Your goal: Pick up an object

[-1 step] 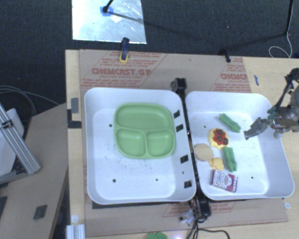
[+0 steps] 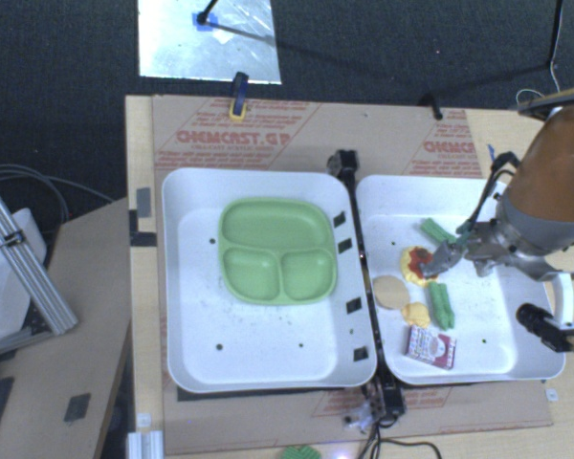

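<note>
Nearest: small red-and-white printed packet (image 2: 430,347) lying flat at the right white bin's (image 2: 502,366) front. Behind it, 1 green pod-shaped toy (image 2: 442,305), then a red-and-yellow toy piece (image 2: 417,262). Gripper (image 2: 438,261) low over that cluster, likely lining up a grasp; cannot tell its state. Left bin: 1 green 3-compartment plate (image 2: 275,249).

My surface (image 2: 297,127) is a tan board with red lettering. Two shallow white plastic bins sit directly on it, side by side and touching: left bin (image 2: 187,352), right bin (image 2: 497,366). A yellow clamp (image 2: 238,103) grips its far edge.
</note>
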`<act>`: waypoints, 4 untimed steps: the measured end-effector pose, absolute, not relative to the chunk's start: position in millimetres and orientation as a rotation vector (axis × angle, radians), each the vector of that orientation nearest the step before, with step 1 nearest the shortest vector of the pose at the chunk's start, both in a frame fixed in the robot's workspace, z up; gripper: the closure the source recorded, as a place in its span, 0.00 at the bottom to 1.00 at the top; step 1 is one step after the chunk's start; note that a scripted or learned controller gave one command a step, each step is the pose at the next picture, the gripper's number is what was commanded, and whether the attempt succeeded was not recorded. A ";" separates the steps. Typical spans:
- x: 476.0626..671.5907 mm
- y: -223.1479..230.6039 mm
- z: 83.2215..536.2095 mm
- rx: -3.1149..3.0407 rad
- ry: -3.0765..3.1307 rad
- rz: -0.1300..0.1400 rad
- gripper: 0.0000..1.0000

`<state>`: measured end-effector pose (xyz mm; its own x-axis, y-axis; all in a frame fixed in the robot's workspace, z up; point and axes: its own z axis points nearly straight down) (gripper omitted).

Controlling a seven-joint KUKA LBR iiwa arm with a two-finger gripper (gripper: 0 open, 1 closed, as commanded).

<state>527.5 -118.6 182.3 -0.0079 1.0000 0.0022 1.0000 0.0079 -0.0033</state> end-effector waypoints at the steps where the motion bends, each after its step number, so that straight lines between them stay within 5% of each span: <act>1: 544.6 -125.7 84.0 -2.218 -2.221 0.002 0.00; 2: 545.7 -126.1 99.8 -2.222 -2.224 -0.003 1.00; 3: 545.7 -126.0 99.6 -2.222 -2.224 -0.003 0.00; 4: 573.1 -126.1 84.2 -2.218 -2.229 -0.004 0.00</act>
<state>573.1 -126.1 84.2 -0.0049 1.0000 -0.0004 1.0000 0.0049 0.0037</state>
